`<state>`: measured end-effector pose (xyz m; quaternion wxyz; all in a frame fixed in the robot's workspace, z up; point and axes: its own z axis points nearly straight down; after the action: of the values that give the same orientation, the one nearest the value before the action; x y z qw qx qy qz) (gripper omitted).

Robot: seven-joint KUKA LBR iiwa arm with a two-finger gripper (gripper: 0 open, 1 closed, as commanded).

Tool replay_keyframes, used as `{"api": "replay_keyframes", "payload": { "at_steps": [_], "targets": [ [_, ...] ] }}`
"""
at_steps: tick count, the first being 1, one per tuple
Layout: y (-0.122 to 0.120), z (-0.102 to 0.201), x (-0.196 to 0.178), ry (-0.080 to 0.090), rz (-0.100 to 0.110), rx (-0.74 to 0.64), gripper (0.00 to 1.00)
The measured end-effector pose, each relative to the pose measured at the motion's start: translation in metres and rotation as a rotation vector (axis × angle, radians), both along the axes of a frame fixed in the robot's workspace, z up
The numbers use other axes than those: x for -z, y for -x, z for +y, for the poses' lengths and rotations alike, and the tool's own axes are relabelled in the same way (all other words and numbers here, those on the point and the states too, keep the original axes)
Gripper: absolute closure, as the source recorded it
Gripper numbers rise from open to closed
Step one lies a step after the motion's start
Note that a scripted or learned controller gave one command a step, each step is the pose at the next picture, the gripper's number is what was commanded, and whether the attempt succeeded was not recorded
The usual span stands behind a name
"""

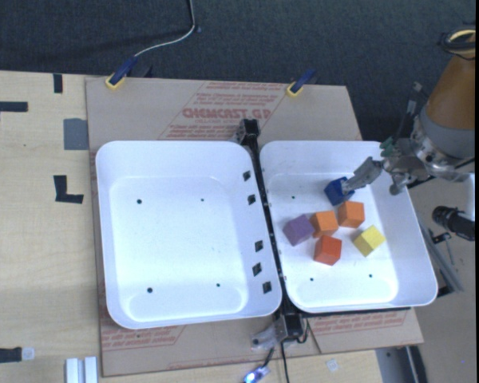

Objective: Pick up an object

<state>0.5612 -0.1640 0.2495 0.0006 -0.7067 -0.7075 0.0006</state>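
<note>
Blue block sitting in the right bin, at the top of the cluster, farthest from the near rim. Gripper right on its upper-right corner, reaching in low from the right wall side; whether the block sits between the fingers, cannot tell, and their spread is not readable either. Just below the blue block: two orange blocks, purple block down-left, red-orange block lower, yellow block down-right. Crowded below, then. Open floor up and left of the blue block, toward the divider; straight up looks like the clean exit.
</note>
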Motion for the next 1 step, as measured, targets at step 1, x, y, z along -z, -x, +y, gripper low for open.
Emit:
{"api": "replay_keyframes", "payload": {
  "at_steps": [1],
  "targets": [
    [-0.0222, -0.0588, 0.1366, 0.000, 0.007, 0.003, 0.00]
  ]
}}
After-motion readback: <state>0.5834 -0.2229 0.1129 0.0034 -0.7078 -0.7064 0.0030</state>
